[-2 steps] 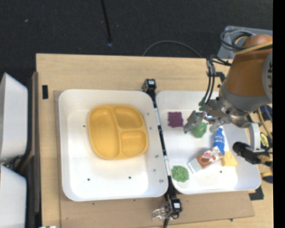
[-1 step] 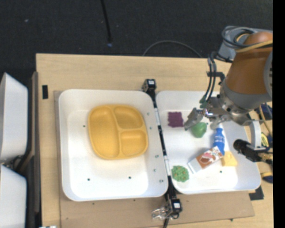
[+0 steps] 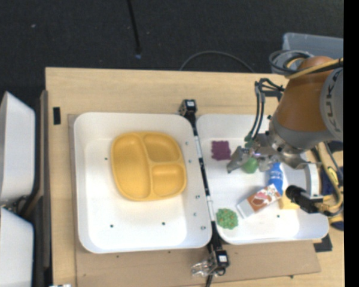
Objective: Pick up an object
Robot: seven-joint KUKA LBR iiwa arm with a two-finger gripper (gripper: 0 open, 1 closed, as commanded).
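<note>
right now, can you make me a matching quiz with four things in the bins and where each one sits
Things:
1. yellow divided plate
2. purple block
3. green fuzzy ball
4. blue bottle

Places:
A. right bin, near corner by the divider
B. middle of the left bin
C. right bin, just under the arm's wrist
D. right bin, far half, close to the divider

Pairs: 1-B, 2-D, 3-A, 4-C

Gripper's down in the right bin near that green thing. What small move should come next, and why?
Probably a short straight descent over the small green object, then a close. The gripper sits right at it in the right bin, with the purple block just beside, so sideways travel risks a bump. Whether the green object is already between its fingers, I cannot tell.
</note>
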